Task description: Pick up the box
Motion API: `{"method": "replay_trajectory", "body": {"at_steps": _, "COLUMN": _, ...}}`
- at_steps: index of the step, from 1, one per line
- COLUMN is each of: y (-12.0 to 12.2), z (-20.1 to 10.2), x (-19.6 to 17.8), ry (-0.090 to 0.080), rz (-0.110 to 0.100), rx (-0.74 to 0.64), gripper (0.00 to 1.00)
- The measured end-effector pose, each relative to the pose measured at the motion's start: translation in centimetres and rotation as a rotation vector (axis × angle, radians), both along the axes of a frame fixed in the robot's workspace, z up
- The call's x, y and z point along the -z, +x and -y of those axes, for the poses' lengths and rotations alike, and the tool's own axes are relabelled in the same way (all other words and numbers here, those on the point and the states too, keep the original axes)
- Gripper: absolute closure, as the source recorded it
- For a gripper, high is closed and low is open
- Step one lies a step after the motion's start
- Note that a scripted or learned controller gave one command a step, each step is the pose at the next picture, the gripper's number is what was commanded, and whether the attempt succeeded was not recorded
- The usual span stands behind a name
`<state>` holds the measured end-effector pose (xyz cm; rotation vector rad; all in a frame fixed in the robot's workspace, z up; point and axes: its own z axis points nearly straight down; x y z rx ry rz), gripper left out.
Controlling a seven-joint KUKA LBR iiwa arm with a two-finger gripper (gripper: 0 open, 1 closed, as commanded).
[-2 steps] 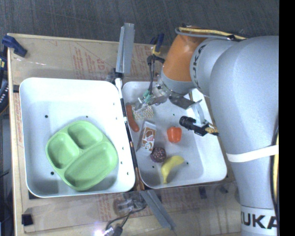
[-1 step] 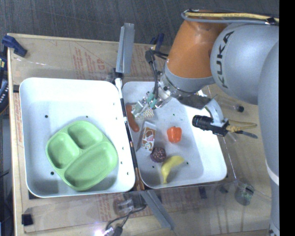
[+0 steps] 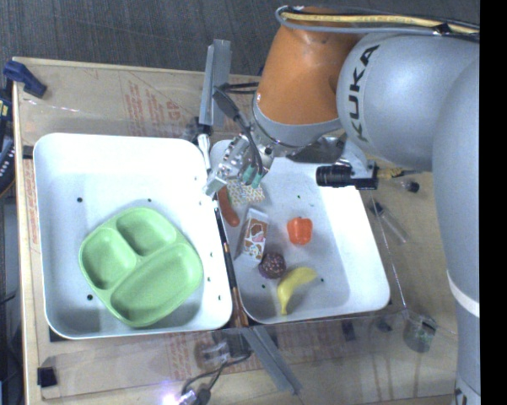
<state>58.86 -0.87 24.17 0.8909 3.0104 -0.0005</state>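
A grey and orange robot arm (image 3: 354, 83) reaches in from the right over a wooden surface (image 3: 110, 91) bearing two shallow white bins side by side. Its tool (image 3: 236, 169) hangs low over the far left corner of the right bin (image 3: 363, 251), just above a patterned piece (image 3: 251, 194) and beside a reddish sausage (image 3: 229, 207) that lies along the bin's left wall; whether the tool is open or closed cannot be told from this angle, and nothing is seen held in it. The box (image 3: 255, 234), a small carton with a printed face, lies flat near the middle of the right bin, just on the near side of the tool. An orange pepper (image 3: 299, 230) sits to its right, a dark round fruit (image 3: 272, 265) just nearer, and a banana (image 3: 293, 287) nearer still. The left bin (image 3: 67, 167) holds a green divided plate (image 3: 142, 265)
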Motion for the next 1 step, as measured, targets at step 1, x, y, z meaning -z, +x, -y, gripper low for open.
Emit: {"method": "replay_trajectory", "body": {"at_steps": 1, "y": 0.08, "z": 3.73, "x": -4.18, "ry": -0.002, "rz": 0.0, "rx": -0.491, "gripper": 1.0}}
